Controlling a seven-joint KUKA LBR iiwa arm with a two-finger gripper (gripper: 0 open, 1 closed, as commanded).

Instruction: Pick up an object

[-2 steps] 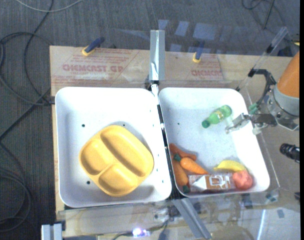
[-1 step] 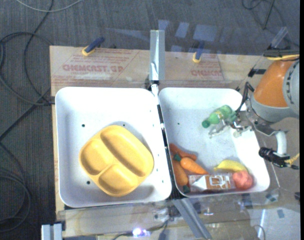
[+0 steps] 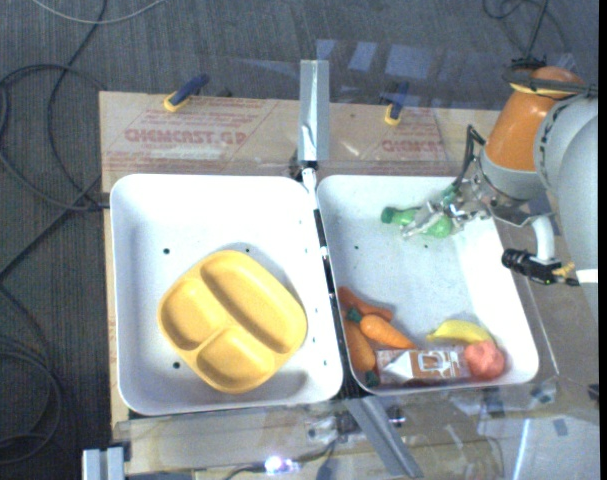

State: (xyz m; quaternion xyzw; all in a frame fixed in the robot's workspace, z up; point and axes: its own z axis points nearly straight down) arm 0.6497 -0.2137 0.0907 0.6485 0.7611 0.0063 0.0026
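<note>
Reaching into the right bin, the hand sits over a green object near the far wall — whether its digits are apart or clamped, I cannot tell. The object lies roughly left-right, tip toward the divider. Risk: a partial catch could let it slip or skid away.

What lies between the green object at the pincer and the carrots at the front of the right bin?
Nothing: in the camera view, bare white bin floor separates the green object by the pincer from the carrots.
</note>
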